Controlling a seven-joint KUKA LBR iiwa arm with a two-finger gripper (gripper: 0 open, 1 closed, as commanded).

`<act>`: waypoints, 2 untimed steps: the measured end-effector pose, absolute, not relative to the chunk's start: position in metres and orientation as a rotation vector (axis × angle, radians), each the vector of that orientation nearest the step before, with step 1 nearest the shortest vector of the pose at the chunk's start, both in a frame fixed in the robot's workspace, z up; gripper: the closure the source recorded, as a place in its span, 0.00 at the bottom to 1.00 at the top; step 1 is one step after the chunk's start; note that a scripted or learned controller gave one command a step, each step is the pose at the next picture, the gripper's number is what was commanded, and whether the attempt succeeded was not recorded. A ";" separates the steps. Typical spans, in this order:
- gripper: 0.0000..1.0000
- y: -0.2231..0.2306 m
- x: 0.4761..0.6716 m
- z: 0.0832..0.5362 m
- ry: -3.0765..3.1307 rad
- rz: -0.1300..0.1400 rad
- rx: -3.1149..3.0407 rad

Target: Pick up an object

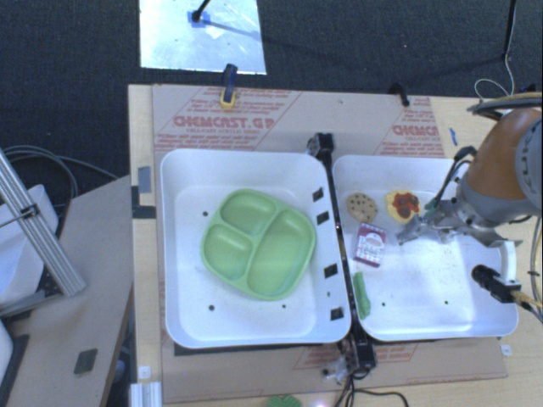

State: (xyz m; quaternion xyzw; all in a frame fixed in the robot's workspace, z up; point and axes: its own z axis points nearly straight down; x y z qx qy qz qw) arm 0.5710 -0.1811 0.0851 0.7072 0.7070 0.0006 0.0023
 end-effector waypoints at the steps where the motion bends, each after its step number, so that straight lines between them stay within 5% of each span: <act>1: 1.00 -0.180 0.571 0.096 2.219 0.005 2.216; 2: 0.00 -0.180 0.571 0.096 2.220 0.004 2.217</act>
